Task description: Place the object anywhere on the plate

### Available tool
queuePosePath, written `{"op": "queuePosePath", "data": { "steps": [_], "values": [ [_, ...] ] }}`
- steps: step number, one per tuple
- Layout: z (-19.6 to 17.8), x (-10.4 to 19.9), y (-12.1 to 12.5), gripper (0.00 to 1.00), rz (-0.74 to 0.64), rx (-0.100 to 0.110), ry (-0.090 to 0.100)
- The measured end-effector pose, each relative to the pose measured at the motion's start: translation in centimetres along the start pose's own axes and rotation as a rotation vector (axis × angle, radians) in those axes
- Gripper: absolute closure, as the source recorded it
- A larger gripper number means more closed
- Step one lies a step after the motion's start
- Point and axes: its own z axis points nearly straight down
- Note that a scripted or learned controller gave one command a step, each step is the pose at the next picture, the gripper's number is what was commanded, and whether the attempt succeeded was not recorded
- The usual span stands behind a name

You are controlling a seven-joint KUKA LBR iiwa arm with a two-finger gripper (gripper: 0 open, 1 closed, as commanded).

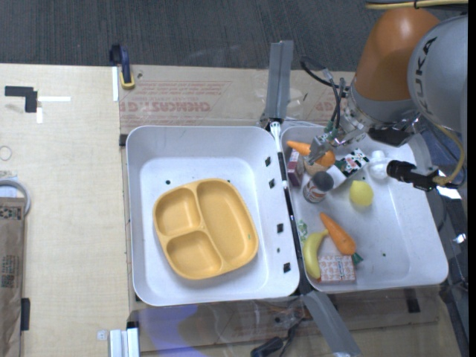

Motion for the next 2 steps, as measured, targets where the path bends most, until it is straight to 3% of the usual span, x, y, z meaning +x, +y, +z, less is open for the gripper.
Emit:
{"op": "queuePosePath", "data": {
  "steps": [1,2],
  "values": [
    [0.0,7.5,0.1,1.00,-0.035,0.000,0.001],
    [0.0,14.1,-2.0,1.00,-0.164,0.001,0.002]
  ]
}}
